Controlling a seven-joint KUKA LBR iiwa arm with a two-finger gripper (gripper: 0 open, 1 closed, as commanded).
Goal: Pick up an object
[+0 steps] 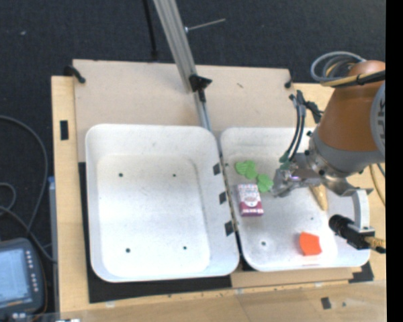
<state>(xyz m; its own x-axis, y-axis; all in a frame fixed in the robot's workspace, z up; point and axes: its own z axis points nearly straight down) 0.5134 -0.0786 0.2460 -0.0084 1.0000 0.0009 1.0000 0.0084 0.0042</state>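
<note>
In the right bin point(275, 257) lie a purple and white carton point(250, 200) near its left wall, two small green pieces point(246, 169) just above the carton, and an orange block point(310, 243) near the front. My gripper point(283, 183) hangs low over the bin's middle, just right of the green pieces and the carton. The wrist hides its fingertips, and I see nothing held.
The left bin point(154, 203) lies beside the right one. A slanted metal pole point(178, 42) rises from the gap between the bins at the back. The arm's orange band point(352, 113) and cables hang over the right bin's far right part.
</note>
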